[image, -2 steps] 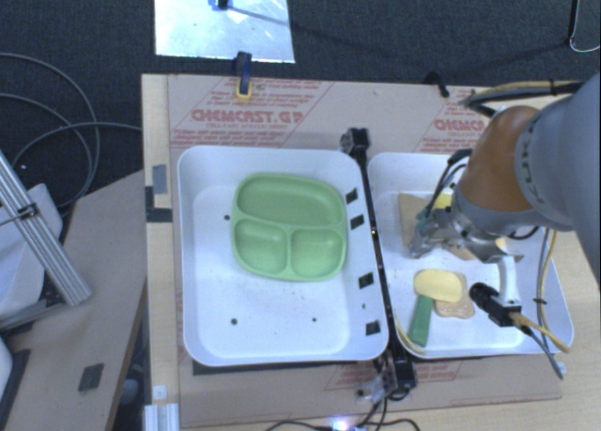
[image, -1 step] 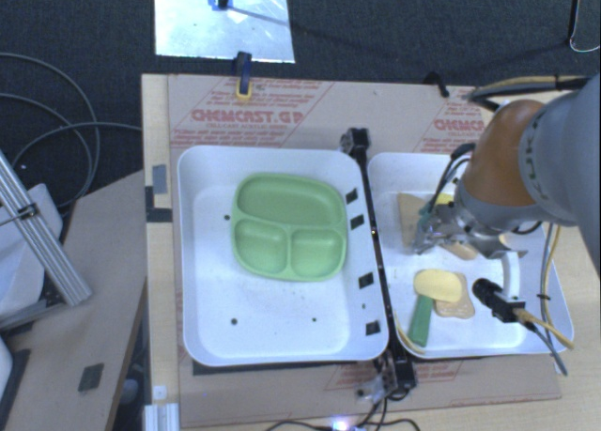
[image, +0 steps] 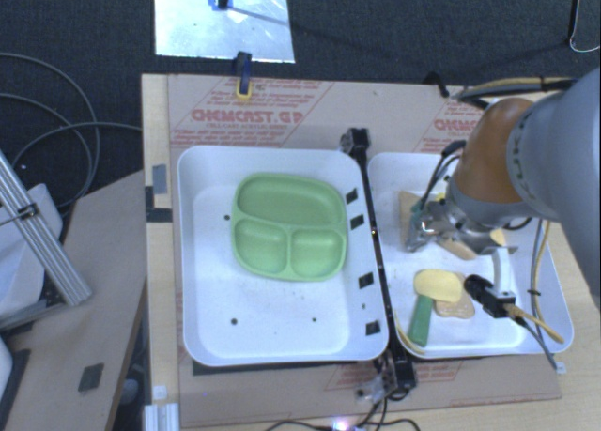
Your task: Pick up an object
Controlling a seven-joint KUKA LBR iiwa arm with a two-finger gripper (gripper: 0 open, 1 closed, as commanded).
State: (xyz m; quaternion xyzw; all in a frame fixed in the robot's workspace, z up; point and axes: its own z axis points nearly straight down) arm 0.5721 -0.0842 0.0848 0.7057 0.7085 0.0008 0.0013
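Observation:
My gripper (image: pixel 420 232) is low over the upper left part of the right bin (image: pixel 554 269), reaching in from the right under the grey and orange wrist. A pale beige wedge (image: pixel 409 204) lies right beside it, partly hidden by it, and I cannot tell whether they touch. Another beige piece (image: pixel 460 250) sticks out just right of the gripper. Lower in the same bin, a yellow rounded piece (image: pixel 438 283) lies on a tan flat piece (image: pixel 456 309), with a green stick-shaped object (image: pixel 419 320) below it.
The left bin (image: pixel 202 232) holds a light green divided plate (image: pixel 287 226) in its upper middle. A black divider rail (image: pixel 366 223) runs between the bins. The arm covers the right bin's upper right.

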